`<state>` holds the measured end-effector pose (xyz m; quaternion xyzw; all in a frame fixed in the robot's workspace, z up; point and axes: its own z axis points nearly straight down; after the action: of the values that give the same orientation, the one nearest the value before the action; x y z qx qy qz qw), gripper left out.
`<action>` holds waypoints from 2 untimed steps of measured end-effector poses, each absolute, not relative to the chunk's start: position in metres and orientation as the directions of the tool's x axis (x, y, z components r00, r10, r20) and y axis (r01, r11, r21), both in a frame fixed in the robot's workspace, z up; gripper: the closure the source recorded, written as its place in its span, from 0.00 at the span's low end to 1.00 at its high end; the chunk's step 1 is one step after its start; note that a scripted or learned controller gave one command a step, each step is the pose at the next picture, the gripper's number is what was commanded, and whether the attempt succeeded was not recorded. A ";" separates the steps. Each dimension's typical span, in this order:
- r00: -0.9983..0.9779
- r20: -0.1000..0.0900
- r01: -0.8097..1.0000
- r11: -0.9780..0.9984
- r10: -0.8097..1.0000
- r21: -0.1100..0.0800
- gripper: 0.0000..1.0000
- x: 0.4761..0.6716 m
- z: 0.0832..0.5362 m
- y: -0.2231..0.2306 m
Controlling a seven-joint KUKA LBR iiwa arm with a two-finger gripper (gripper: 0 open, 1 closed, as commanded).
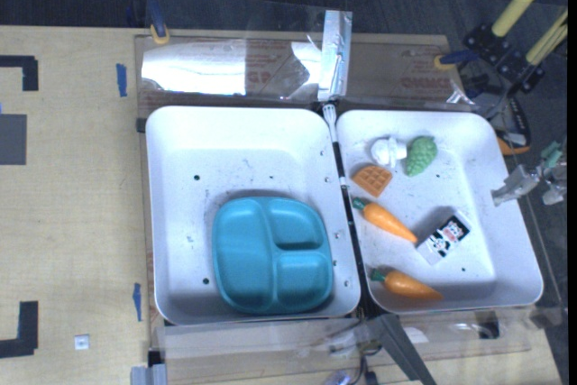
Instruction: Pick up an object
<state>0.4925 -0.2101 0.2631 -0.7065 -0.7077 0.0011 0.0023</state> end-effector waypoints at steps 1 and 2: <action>-0.047 0.005 0.999 0.048 0.999 -0.011 0.00 0.523 0.128 -0.173; -0.070 0.000 0.998 0.070 0.998 -0.001 0.00 0.547 0.184 -0.205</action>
<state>0.5473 -0.2052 0.1835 -0.6817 -0.7316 0.0003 0.0001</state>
